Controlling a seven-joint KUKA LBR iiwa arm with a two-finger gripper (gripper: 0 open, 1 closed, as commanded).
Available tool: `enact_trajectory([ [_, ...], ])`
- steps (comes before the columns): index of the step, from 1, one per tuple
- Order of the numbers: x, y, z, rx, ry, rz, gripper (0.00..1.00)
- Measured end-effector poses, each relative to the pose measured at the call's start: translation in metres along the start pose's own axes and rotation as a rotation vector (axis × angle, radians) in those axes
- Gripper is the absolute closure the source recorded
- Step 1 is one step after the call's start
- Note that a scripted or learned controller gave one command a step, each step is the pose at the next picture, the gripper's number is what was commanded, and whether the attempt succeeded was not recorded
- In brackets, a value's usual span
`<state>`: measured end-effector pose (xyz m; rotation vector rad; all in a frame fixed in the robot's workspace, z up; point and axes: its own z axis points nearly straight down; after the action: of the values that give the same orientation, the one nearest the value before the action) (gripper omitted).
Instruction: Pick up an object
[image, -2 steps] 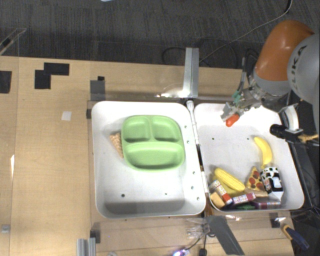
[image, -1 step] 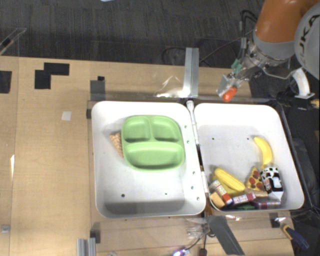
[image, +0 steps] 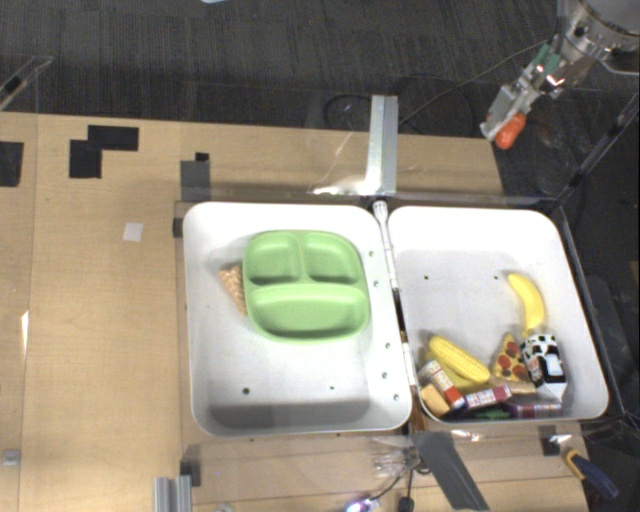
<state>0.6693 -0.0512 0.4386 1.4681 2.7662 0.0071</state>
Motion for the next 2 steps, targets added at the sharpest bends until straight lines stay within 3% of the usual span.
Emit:
enact_trajectory([
  [1,0.050,0.029,0.111,0.002,0.004,-0.087,1.00],
  [2,0.070,-0.042,0.228,0.003,0.005,-0.261,1.00],
])
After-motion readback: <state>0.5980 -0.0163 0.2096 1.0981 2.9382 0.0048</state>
